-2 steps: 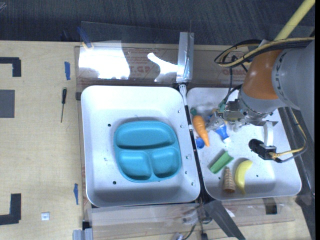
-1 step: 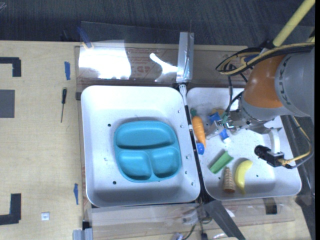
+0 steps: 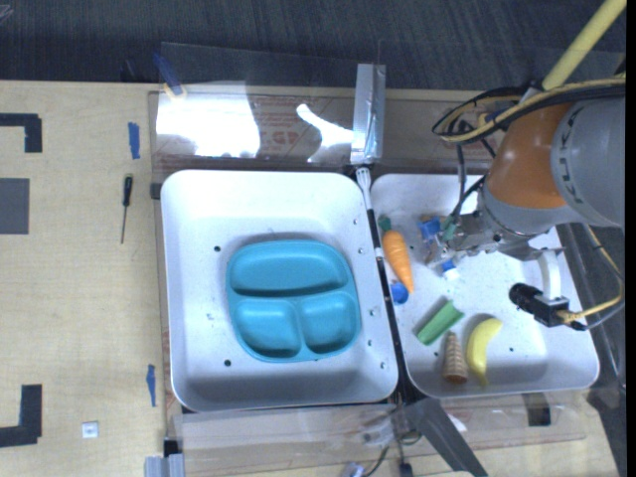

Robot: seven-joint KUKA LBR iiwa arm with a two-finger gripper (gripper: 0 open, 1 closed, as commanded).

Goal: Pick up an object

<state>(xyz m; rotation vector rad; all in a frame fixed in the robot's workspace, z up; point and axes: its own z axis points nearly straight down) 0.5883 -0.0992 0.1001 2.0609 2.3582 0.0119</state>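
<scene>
Taking the blue divided tray (image 3: pixel 291 297) as the marker, it lies in the middle of the left white bin (image 3: pixel 189 207), with bare white floor all round it. Just right of the tray, past the rim where the two bins meet, an orange carrot (image 3: pixel 397 254) lies inside the right bin (image 3: pixel 571 366) against that bin's left wall, with a small blue piece (image 3: pixel 399 292) at its lower end. Farther right of the tray and a little lower sit a green block (image 3: pixel 438 321), a brown cone-like thing (image 3: pixel 453 357) and a yellow banana (image 3: pixel 482 344), close together near the bin's front edge. Up and right from the carrot hangs the gripper (image 3: pixel 447 249), low over the bin floor beside some small blue bits; it looks to be touching nothing, though the view there is cluttered. Whether its jaws are apart or together I cannot tell. Behind it rises the grey arm (image 3: pixel 596 162) with its orange band.
</scene>
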